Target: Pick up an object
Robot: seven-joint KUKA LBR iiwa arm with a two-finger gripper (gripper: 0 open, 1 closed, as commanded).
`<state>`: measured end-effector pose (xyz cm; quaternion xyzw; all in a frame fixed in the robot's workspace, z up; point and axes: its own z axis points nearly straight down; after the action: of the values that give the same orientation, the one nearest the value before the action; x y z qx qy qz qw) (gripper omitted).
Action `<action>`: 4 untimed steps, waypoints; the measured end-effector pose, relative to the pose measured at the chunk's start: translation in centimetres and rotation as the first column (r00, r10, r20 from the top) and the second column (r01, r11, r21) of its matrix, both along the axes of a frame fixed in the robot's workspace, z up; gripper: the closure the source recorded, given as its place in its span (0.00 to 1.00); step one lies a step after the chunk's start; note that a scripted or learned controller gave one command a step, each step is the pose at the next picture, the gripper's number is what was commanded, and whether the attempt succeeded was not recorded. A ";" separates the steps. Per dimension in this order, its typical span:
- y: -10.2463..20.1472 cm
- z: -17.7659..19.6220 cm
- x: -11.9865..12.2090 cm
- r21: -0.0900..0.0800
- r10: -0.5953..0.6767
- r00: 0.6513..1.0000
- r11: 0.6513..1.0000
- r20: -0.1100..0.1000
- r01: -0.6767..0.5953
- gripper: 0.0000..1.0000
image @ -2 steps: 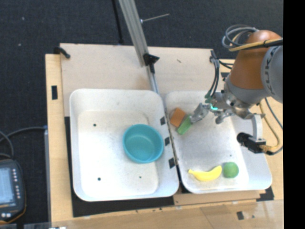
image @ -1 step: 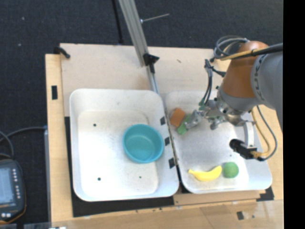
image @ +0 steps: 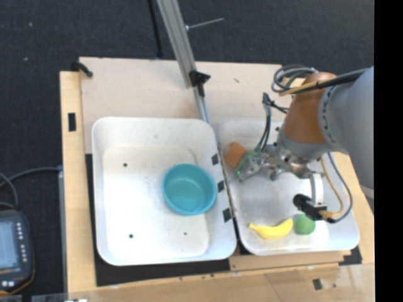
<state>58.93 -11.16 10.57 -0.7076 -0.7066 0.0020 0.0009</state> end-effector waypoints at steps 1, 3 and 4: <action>-0.1 1.4 0.2 0.001 -0.005 1.000 1.000 0.008 0.005 1.00; -1.7 12.2 0.4 -0.001 -0.001 1.000 1.000 0.013 0.001 1.00; -1.9 17.7 0.6 0.000 0.004 1.000 1.000 0.012 -0.004 1.00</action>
<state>59.53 -13.01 28.22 -0.7062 -0.7080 -0.0022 -0.0036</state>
